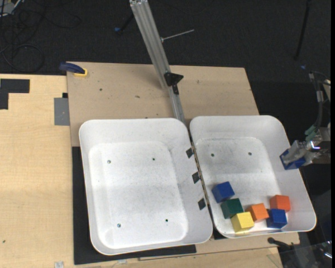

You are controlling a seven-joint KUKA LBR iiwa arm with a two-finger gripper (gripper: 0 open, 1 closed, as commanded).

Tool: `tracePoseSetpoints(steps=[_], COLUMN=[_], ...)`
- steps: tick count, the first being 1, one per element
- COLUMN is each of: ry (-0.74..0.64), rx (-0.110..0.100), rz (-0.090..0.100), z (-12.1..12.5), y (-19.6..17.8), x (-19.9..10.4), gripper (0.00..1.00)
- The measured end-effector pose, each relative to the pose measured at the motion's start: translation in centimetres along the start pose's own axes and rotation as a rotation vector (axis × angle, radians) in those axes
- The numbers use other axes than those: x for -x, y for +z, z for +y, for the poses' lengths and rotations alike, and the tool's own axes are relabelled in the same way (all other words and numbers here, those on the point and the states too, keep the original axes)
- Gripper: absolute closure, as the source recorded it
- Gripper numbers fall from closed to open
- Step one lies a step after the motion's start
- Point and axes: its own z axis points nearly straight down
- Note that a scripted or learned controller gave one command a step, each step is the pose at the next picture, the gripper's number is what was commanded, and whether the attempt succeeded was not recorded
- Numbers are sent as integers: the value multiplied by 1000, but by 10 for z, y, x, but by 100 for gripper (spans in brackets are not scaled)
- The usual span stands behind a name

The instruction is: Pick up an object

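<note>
Blocks, small coloured cubes that look like wood or foam, are sitting clustered in the near corner of the right-hand white plastic bin (243,128), and any one of them would serve for this pick. My gripper (301,154) is hanging at the far right rim of that bin, off to the side of the cluster, and something blue is showing at its tip; I cannot tell whether that is a part of the tool or a block, nor whether the tool is apart or together, so I am treating it as holding nothing. From where I am hovering, the red-orange cube (281,202) and the blue cube (277,217) below it are lying nearest, down and slightly inward; the orange cube (259,211), yellow cube (243,220) and dark green cube (231,207) are touching one another further in, and the other blue cube (223,191) is standing a little apart at the far side of the group. I am judging that lone blue cube the cleanest target, since its sides are free. Going for it well means coming straight down over its centre, squared to its faces, and staying clear of the green neighbour and the bin wall.
</note>
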Motion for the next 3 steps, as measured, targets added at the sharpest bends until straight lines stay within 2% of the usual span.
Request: tracePoseSetpoints(steps=[1, 3], ry=[-1, -2], rx=[-6, -8], rz=[3, 3], z=[18, 63], y=[5, 29], x=[-38, -149], gripper=[100, 100])
